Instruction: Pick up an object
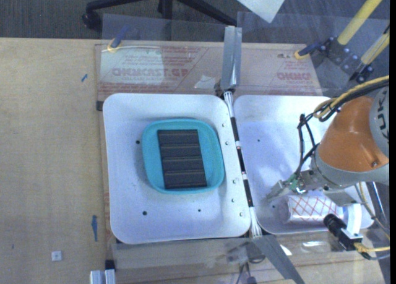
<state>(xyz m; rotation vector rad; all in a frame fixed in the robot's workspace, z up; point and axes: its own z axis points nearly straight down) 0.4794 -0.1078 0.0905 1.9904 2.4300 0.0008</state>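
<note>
A white object with a red criss-cross pattern point(311, 208) lies on its side near the front edge of the right bin point(266, 134). My gripper point(289, 185) is low in that bin, just above and to the left of the patterned object, under the orange band of the arm point(349, 140). The arm hides part of the object's right end. In the left bin point(124, 171) a teal tray point(151, 153) with a dark ridged insert point(181, 159) lies flat in the middle.
A metal divider point(231, 60) stands behind the seam between the bins. Cables loop beside the wrist at the right bin's middle. A chair base stands on the floor beyond the bench. Yellow bars cross the top right corner.
</note>
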